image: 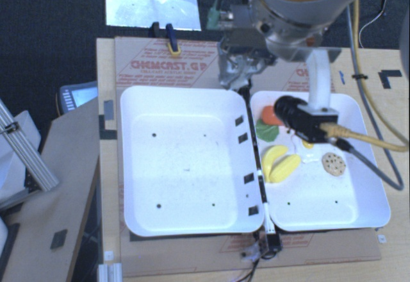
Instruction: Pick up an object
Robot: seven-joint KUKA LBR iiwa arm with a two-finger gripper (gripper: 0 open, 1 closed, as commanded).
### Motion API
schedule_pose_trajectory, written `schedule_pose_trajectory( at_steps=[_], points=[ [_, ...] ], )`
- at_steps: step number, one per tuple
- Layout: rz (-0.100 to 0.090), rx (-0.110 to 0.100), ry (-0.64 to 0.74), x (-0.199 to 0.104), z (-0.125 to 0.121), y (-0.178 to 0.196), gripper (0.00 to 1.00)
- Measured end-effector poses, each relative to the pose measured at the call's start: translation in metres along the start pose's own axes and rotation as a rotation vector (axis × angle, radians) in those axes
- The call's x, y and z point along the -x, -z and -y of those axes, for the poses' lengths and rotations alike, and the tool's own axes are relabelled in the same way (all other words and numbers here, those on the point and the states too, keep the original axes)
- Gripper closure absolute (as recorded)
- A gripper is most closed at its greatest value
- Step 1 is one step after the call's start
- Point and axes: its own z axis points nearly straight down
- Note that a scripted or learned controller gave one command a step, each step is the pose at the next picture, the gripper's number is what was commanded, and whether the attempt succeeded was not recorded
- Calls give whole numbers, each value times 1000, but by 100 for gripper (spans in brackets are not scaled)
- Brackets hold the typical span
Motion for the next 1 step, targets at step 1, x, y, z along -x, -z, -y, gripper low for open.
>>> schedule_pose_trajectory(
  at_steps=[1],
  points=[
    [10,-21,-7,-3,-8,-148,100]
  ],
)
